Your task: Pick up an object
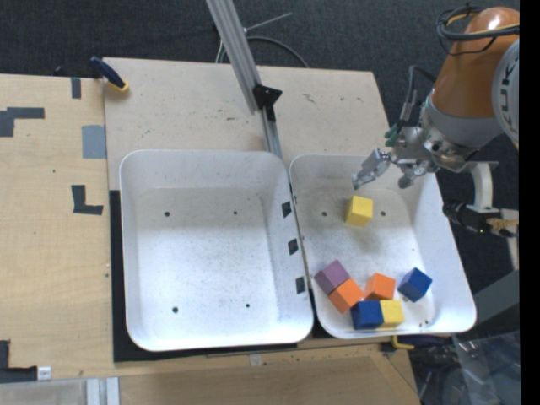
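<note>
The right bin (439, 251) holds several small cubes. A yellow cube (359, 210) lies alone near the bin's far middle. Clustered at the near end are a purple cube (332, 274), two orange cubes (345, 294) (380, 286), two blue cubes (414, 283) (367, 313) and a second yellow cube (391, 312). My gripper (389, 172) hangs over the far part of the right bin, above and just right of the lone yellow cube. Its fingers are spread apart with nothing between them.
The left bin (135, 226) sits beside the right one on the wooden bench. A slanted metal rail (240, 49) runs down to the gap between the bins. A blue and yellow clamp (110, 73) lies at the bench's far left.
</note>
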`<state>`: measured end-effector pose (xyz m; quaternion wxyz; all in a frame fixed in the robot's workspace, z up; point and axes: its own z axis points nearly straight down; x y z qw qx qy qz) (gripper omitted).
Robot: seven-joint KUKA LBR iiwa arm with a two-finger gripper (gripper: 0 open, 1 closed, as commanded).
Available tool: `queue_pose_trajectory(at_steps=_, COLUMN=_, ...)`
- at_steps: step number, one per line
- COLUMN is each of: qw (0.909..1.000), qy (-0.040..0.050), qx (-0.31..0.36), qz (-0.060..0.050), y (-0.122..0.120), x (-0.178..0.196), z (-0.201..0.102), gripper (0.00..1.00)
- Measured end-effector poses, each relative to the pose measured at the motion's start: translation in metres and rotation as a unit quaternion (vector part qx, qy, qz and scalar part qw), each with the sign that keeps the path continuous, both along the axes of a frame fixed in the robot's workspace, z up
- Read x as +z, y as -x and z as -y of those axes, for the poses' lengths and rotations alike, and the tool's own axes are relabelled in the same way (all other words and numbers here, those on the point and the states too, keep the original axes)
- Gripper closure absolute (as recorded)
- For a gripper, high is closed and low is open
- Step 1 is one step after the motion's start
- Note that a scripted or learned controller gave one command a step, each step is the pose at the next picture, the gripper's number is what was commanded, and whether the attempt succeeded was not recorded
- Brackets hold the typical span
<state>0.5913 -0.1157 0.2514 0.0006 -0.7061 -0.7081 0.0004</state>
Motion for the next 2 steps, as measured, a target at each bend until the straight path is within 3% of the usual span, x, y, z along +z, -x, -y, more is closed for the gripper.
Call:
queue_pose_trajectory(at_steps=1, qw=1.0, qy=0.0002, qx=-0.001, qz=-0.004, y=-0.006, x=-0.131, z=0.016, gripper=0.0)
queue_pose_trajectory(at_steps=2, qw=1.0, qy=0.0008, qx=0.0, qz=0.0, y=-0.026, x=-0.161, z=0.013, gripper=0.0)
